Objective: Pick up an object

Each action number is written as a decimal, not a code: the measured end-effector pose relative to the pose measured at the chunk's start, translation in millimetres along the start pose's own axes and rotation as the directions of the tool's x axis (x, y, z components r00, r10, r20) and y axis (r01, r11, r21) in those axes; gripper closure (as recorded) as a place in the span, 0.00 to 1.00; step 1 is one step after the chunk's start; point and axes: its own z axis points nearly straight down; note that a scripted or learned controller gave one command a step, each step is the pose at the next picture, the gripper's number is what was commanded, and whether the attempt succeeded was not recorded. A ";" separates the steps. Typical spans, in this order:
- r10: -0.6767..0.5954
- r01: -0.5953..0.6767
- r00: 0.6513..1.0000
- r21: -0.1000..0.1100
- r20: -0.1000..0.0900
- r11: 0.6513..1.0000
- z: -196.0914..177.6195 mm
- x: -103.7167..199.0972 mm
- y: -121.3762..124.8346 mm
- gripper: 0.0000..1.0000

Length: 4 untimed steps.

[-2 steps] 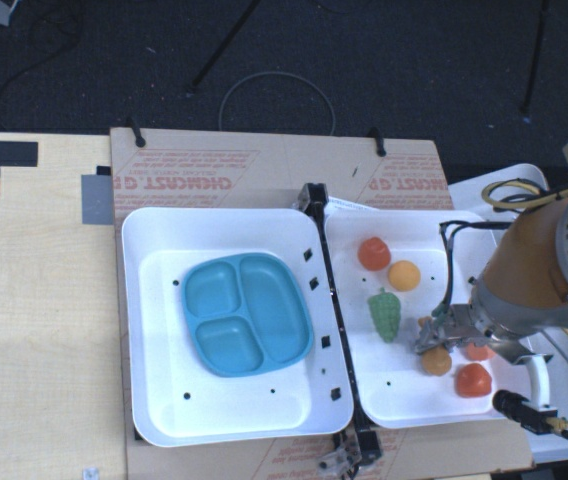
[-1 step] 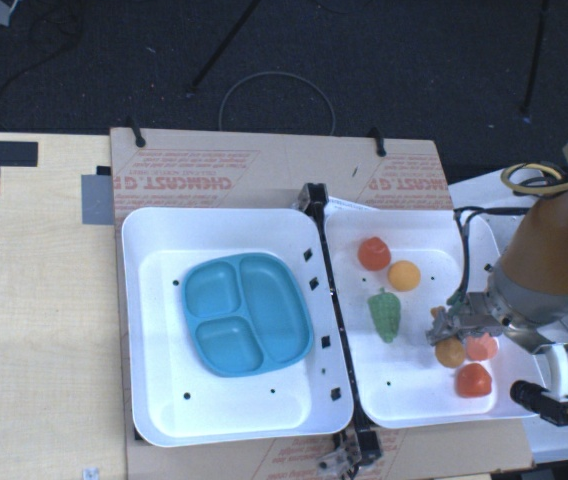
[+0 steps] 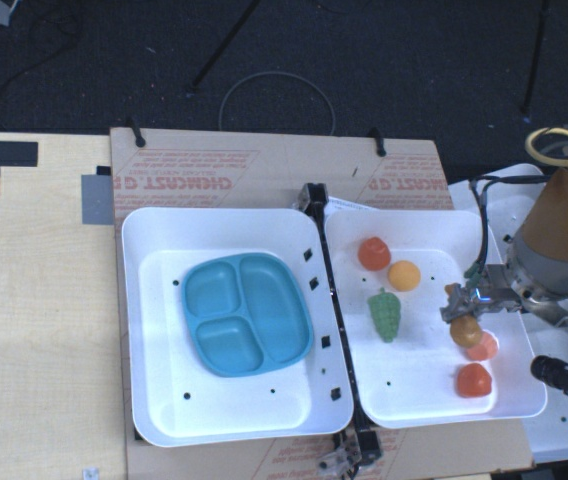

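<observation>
Camera view, looking down at a slant, shows the grey two-finger gripper (image 3: 461, 313) low over the right side of the right-hand shallow white bin (image 3: 434, 413), with the grey arm and its orange band (image 3: 554, 213) coming in from the right edge. Whether anything sits between its tips cannot be told at this size — the metal ends merge with a small brownish-orange round object (image 3: 465, 331) lying directly beneath and touching them in the picture. Just beside that, to its lower right, lies a pale pink-orange round piece (image 3: 484, 347), and below it a red rounded object (image 3: 473, 380) near the bin's front right corner. To the gripper's left, apart from it, lies a green bumpy elongated toy vegetable (image 3: 385, 315); above that sit an orange ball (image 3: 404, 275) and a red round fruit-like piece (image 3: 373, 253), close to each other. Across the black divider, the left-hand white bin (image 3: 164, 408) bears a blue plastic plate with three compartments (image 3: 246, 313), lying flat — well apart from the gripper. Both bins rest on a brown cardboard sheet (image 3: 264, 168) on the light wooden bench (image 3: 34, 318).
</observation>
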 end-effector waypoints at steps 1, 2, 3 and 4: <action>0.000 0.000 1.000 0.002 0.000 1.000 -43.3 0.4 6.1 1.00; 0.000 0.000 1.000 0.001 0.000 1.000 -95.5 -0.5 7.1 1.00; -0.003 0.003 1.000 0.006 -0.003 1.000 -93.3 54.3 17.5 1.00; -0.002 0.002 1.000 0.006 -0.002 1.000 -89.0 101.4 31.2 1.00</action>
